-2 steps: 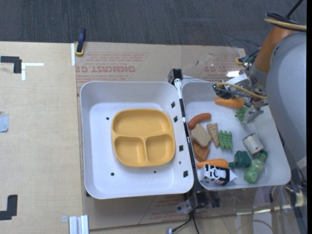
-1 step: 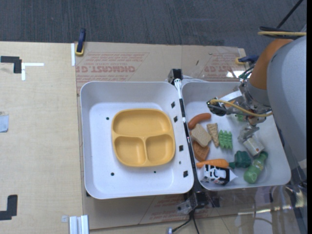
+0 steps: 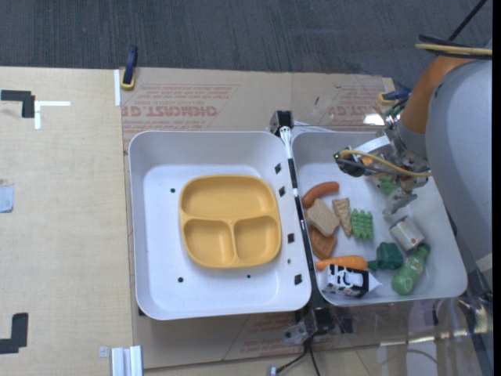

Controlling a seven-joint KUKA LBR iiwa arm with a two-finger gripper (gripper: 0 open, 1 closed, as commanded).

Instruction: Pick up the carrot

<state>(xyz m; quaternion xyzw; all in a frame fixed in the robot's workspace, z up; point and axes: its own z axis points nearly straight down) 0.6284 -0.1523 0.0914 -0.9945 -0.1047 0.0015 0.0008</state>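
The carrot point(image 3: 341, 262) is a thin orange stick lying flat near the front of the right bin point(image 3: 443, 210), with its dark green top point(image 3: 387, 254) pointing right. My gripper point(image 3: 398, 198) hangs over the right half of that bin, behind and to the right of the carrot and well apart from it. The grey arm with its orange band point(image 3: 423, 92) comes in from the upper right, and yellow and black cables point(image 3: 368, 161) loop off the wrist. Nothing shows in the gripper.
Around the carrot lie a red sausage point(image 3: 321, 192), a bread slice point(image 3: 322, 218), a tan cracker point(image 3: 342, 213), a green ridged piece point(image 3: 361, 223), a brown piece point(image 3: 323, 244), a black-and-white pack point(image 3: 347, 280), a grey block point(image 3: 407, 233) and a green vegetable point(image 3: 409, 271). A yellow divided plate point(image 3: 231, 219) sits in the left bin point(image 3: 149, 233).
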